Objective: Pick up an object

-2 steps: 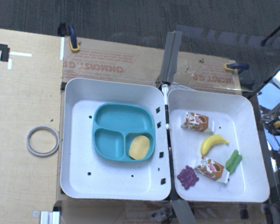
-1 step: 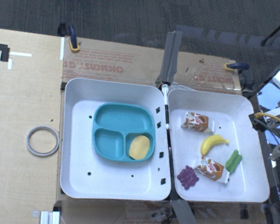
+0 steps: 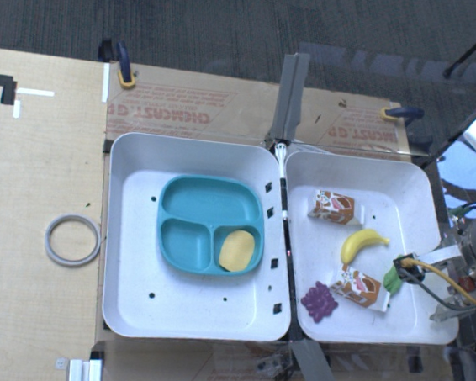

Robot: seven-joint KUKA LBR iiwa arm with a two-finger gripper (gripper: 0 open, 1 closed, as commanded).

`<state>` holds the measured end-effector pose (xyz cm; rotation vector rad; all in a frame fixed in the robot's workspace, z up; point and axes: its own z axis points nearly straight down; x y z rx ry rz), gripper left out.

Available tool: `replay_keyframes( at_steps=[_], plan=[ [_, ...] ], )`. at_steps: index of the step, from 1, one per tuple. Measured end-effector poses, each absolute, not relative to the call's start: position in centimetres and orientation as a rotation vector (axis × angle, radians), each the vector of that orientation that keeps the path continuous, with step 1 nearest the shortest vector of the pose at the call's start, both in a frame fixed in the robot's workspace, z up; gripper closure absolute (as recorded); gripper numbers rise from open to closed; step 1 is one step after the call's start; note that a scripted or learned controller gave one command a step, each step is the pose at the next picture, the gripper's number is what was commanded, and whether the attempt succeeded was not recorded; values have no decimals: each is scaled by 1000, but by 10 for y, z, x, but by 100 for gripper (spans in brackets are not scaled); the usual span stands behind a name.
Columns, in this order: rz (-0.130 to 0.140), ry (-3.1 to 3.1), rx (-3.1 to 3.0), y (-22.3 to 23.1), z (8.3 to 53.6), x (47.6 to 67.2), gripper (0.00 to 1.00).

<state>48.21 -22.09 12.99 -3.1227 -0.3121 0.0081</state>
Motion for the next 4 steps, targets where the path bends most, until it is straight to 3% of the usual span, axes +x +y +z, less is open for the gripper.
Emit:
replay_keyframes(
  at_steps=[1, 2, 3, 4],
  plan=[
    [6, -403, -3115, -222, 261, 570, 0],
    [10, -331, -3121, -222, 142, 480, 0],
    [7, -380, -3118, -222, 245, 528, 0],
    [7, -382, -3112, -220, 111, 477, 0]
  ],
)
